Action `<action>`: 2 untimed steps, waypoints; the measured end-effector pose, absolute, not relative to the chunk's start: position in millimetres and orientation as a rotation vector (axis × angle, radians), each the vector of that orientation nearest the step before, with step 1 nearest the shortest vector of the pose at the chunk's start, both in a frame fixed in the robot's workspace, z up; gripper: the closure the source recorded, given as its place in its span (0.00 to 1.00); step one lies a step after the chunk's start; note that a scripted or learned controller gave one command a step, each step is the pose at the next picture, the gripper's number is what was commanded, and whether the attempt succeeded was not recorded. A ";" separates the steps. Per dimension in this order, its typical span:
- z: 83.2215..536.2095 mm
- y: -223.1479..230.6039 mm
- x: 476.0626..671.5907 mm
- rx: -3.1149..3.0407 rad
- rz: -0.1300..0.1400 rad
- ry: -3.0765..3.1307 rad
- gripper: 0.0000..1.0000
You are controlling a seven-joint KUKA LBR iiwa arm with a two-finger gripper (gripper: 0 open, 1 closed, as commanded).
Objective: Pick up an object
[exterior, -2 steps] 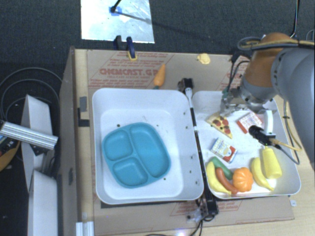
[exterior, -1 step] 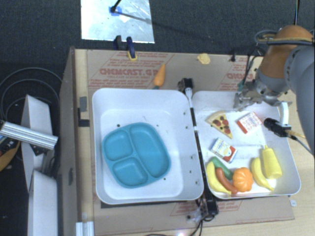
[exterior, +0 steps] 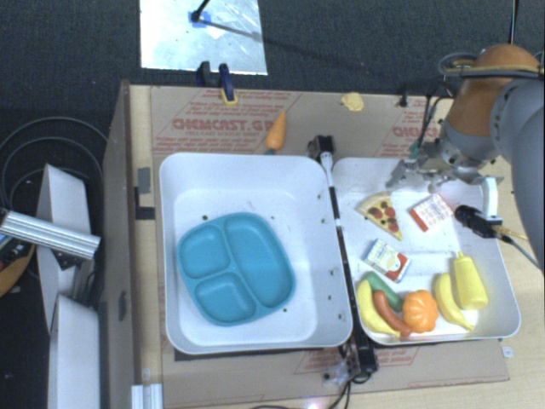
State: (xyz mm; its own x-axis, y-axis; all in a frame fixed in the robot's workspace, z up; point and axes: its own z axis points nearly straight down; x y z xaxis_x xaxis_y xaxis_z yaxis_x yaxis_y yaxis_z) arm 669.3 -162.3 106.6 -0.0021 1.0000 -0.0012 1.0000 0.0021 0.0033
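Gripper [exterior: 423, 170] is seen above right bin [exterior: 511, 309], near pizza slice [exterior: 381, 212]; finger state cannot be determined, possibly open.

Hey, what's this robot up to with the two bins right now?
The arm's gripper hovers over the back of the right bin, near the pizza slice and a small red-and-white packet, with nothing visibly held. More toy food lies toward the front: a banana, a small orange pumpkin and a yellow bottle. The left bin holds a blue divided tray.
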 end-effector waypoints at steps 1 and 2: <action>90.3 -100.3 656.7 2.204 0.012 2.219 0.00; 93.4 -84.0 621.7 2.216 0.008 2.218 0.00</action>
